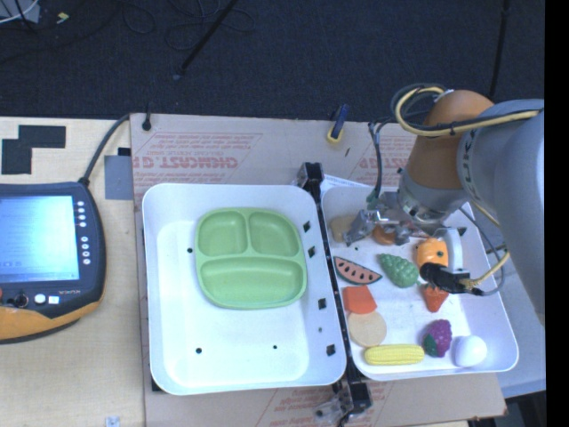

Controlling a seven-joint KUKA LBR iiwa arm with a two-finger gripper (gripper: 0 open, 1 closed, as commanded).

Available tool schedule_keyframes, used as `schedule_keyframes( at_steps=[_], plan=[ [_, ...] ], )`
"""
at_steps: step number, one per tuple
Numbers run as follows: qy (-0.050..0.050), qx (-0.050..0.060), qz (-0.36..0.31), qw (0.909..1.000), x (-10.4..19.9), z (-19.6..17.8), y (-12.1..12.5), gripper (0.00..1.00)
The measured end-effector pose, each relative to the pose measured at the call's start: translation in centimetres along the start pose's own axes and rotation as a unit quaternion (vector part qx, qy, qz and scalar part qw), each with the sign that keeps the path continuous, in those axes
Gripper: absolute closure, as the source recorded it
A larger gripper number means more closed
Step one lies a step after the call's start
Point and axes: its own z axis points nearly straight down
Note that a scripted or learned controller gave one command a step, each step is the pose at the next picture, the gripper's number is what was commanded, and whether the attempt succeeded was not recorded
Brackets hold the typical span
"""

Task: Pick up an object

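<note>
My gripper (384, 228) hangs low at the right bin's (502, 332) twelve o'clock end. An orange piece (385, 235) lies beneath it. I cannot tell its grip.

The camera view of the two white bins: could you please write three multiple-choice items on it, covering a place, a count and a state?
1. Where does the green three-compartment plastic plate lie?
A. left white bin
B. right white bin
C. bare bench
2. How many compartments has the plate?
A. two
B. three
C. four
3. How does the yellow toy corn cob lie?
A. upright
B. on the plate
C. flat on the bin floor

Answers: 1 A, the left bin's walls surround it; 2 B, two small above one wide; 3 C, lengthwise near the front wall.
</note>
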Motion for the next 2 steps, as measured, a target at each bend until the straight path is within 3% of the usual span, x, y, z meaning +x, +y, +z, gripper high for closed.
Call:
schedule_keyframes(
  at_steps=[1, 2],
  plan=[
    [0.000, 0.000, 0.000, 1.0000, 0.1, 1.7, 0.0, 0.00],
    [0.001, 0.000, 0.001, 1.0000, 0.0, 0.6, -0.1, 1.00]
  ],
)
